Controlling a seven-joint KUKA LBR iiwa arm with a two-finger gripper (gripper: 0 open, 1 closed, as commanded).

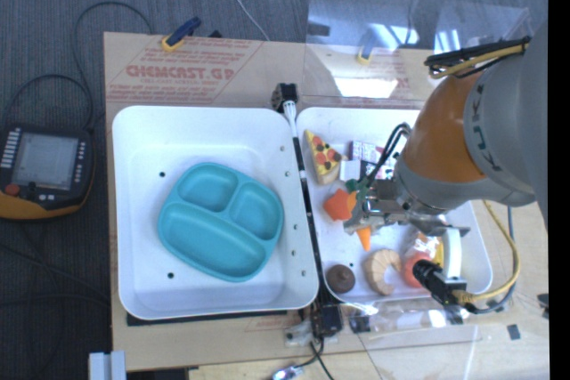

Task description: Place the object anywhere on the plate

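Arm (481, 129) hides much of the right bin (485, 254).

The arm (485, 133) is cut off by the right edge and covers the middle of the right bin (307, 191), hiding the toys beneath. The tool (378, 218) is too dark and crowded to read. The bench (178, 67) runs off the bottom edge.

teal plate (221, 222), white bins (142, 138), orange carrot (339, 206)
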